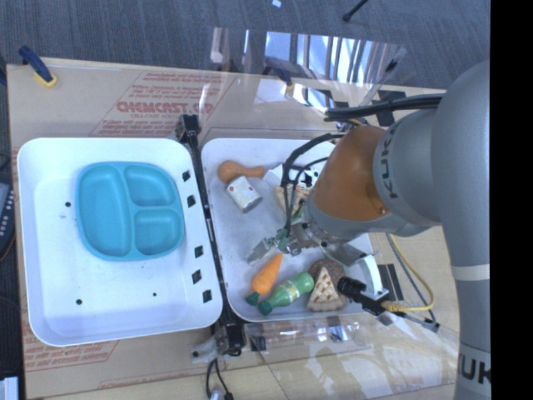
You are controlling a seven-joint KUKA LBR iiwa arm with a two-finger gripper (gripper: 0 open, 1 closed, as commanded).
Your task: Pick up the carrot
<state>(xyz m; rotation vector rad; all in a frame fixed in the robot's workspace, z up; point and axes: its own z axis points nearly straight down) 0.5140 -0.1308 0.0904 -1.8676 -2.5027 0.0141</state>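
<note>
Carrot (pixel 267 274), orange with a green end, is lying at a slant near the front of the right bin (pixel 236 155), its green tip pointing toward the front-left corner. Just beside it, on its right, a green bottle (pixel 289 292) is resting on its side, and next to that a wedge-shaped piece (pixel 325 290) in brown and cream is leaning near the bin's front wall. Farther back in the same bin, a tan drumstick-shaped piece (pixel 236 172) and a small white block (pixel 243 193) with dark spots are sitting well apart from the carrot.

The gripper (pixel 283 242) is hanging just above the carrot's upper end, reaching in under the arm's orange band (pixel 348 177). Whether its metal fingers are apart or together cannot be told from this angle, and nothing is showing between them. Dark letters reading "KU" are running along the grey arm (pixel 433 157) beside the band.

The left bin (pixel 33 248) is holding a light-blue divided plate (pixel 130 208) with three compartments. Behind both bins, red lettering on the brown sheet (pixel 108 98) is reading "CHEMCAST", with smaller lines below too fine to read. A blue and yellow clamp (pixel 37 65) is sitting at the sheet's far left corner.
</note>
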